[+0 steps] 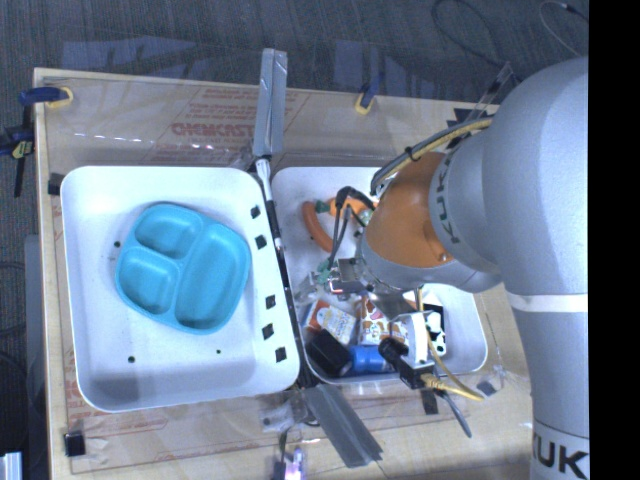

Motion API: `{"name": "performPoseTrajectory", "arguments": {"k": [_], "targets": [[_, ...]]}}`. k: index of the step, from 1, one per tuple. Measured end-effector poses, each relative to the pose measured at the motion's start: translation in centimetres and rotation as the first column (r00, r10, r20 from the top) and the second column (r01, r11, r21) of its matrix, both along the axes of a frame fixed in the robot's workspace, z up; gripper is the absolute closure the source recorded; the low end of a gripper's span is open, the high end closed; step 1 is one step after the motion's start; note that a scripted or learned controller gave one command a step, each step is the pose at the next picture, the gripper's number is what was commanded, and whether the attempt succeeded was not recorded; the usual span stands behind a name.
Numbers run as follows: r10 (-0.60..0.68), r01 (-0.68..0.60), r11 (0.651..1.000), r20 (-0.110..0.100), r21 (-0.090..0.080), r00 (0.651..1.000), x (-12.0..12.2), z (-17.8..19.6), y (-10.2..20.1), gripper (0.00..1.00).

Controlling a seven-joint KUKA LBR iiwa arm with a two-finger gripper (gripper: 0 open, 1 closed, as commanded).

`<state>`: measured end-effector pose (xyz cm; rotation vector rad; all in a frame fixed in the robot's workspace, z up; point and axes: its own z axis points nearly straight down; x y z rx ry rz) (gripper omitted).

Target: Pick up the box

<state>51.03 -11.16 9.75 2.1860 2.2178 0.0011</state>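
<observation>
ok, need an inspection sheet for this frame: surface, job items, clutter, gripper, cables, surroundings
Surface: wooden bench bearing the left bin and the right bin, side by side.
Job's things: small printed boxes lie packed together at the right bin's near end, under the wrist; which one is the target cannot be told.
Clutter: blue divided tray alone in the left bin; orange item, blue item and black item in the right bin.
Gripper: gripper low over the right bin's pile; hold not confirmed.
Cables: cable bundle along the arm; loose cables on the floor.
Surroundings: blue clamps at the bench's left edge; dark carpet.
</observation>
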Motion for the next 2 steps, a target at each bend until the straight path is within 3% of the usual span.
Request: {"name": "performPoseTrajectory", "arguments": {"k": [1, 2], "targets": [[0.087, -0.087, 0.996, -0.021, 0.018, 0.996, -0.7, 3.5, 0.3, 0.0], [0.048, -0.048, 0.999, -0.007, -0.003, 0.999, 0.4, -0.1, 0.0, 0.0]]}}
